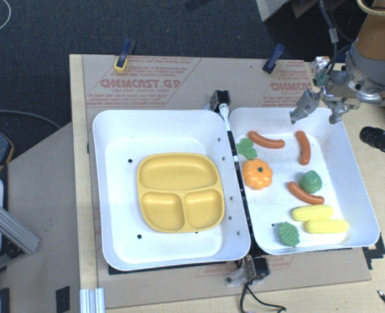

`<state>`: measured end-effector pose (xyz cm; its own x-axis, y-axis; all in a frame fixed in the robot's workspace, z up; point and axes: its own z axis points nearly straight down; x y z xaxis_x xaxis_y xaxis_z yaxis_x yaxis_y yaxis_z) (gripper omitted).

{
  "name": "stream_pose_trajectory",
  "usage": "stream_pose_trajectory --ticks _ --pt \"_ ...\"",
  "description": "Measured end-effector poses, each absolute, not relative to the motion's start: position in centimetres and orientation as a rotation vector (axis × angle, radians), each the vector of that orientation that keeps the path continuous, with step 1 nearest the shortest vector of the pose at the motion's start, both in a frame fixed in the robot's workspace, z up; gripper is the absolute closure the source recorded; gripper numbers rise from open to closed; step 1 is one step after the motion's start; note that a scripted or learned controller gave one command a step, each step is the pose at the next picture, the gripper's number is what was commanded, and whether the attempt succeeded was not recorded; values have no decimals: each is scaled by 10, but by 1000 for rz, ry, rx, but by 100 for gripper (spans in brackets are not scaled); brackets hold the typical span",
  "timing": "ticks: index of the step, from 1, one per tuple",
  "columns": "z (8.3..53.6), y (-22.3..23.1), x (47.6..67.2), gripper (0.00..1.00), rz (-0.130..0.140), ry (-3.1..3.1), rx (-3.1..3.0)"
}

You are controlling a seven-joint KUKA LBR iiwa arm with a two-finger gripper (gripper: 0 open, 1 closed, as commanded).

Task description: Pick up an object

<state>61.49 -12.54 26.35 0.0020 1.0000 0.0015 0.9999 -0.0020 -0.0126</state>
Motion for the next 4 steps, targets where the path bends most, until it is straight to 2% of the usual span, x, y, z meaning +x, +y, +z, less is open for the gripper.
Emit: stream_pose_trajectory --ticks 1,2,4 --pt "271 -125 617 0 0 -2222 -2222" --pt "212 -122 625 0 6 -2219 -2217" --pt "126 -121 625 0 5 -2218 -2217"
